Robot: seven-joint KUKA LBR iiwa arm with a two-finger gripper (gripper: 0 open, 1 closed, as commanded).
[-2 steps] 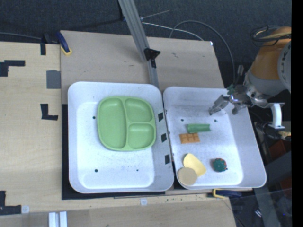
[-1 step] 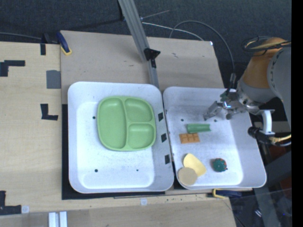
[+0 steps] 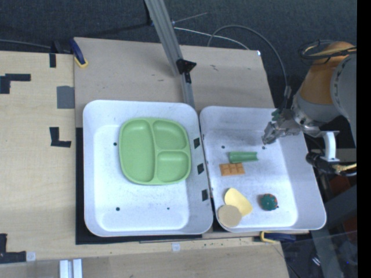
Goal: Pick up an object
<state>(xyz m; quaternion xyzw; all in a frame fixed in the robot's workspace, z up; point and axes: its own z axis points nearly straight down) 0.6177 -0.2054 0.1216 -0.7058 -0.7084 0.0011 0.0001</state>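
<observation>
My gripper hangs over the upper right part of the right bin, pointing down and left, above and to the right of the objects. Nothing shows between its tips. Below it lie a green cylinder, an orange waffle-like block, a yellow piece with a tan disc against it, and a small green and red ball.
The left bin bears a green divided plate. A grey metal pole slants down to the seam between the bins. Cables run over the bench behind the right bin.
</observation>
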